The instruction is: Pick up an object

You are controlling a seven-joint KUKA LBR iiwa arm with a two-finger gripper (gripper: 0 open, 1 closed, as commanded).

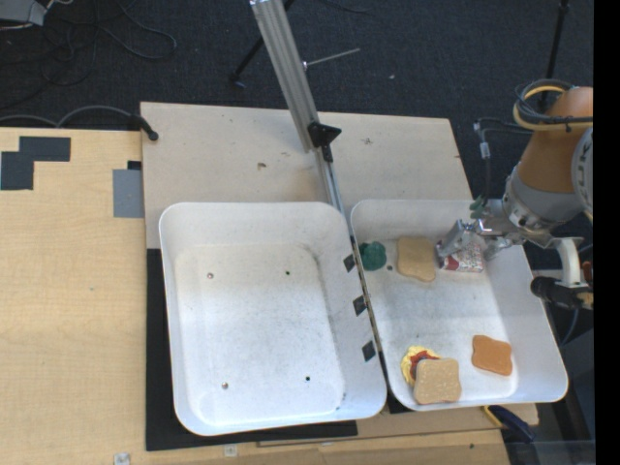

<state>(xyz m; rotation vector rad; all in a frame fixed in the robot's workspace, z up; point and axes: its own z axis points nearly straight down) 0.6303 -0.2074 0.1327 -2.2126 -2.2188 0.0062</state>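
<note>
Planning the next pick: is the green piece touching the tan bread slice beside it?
Apart. The camera view shows bare white bin floor between the green piece and the tan bread slice.

Grey arm with orange band, black-and-yellow cables above, silvery metal gripper at wrist

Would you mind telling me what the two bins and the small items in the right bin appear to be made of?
Both bins, left bin and right bin, look like smooth white moulded plastic with rounded rims. The tan slice, orange piece and toast-like slice look matte and soft-edged, probably foam or rubber toy food. The green lump is too small to judge.
</note>
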